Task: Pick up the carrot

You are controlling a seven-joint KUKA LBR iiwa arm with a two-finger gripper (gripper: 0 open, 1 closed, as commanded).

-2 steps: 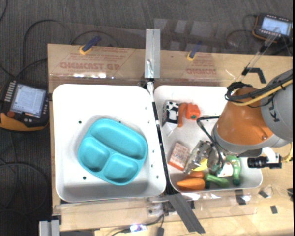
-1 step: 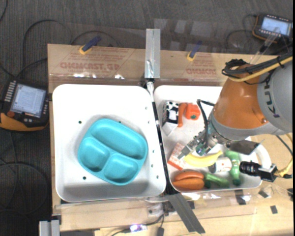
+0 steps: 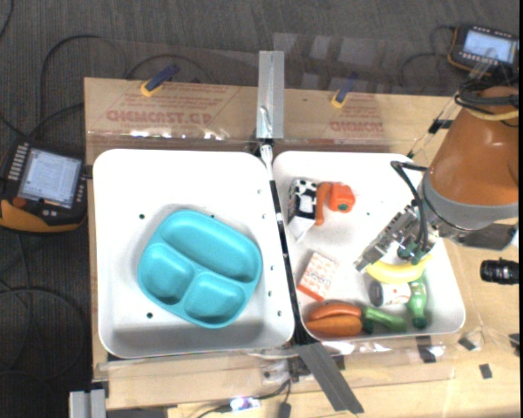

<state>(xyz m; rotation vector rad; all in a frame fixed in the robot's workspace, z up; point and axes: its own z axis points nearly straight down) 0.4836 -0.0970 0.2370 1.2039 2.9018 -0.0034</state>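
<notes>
The carrot lies in the upper middle of the right bin, a stubby orange plastic piece with a small green patch at its right end; its long axis seems to run roughly left-right, though foreshortening makes its taper hard to read. Touching its left side is a black-and-white block, its shape hard to make out. Below sits a small orange-and-white box, flat and tilted. Along the bin's bottom edge lie a glossy red-brown hot dog, a green cucumber and a green-and-white bottle, crowded together and partly hiding one another. A yellow banana curves just above them. The gripper hangs over the bin's right half, well apart from the carrot, just above the banana; whether its metal fingers are open or closed cannot be told. The left bin holds a smooth teal tray with three compartments
</notes>
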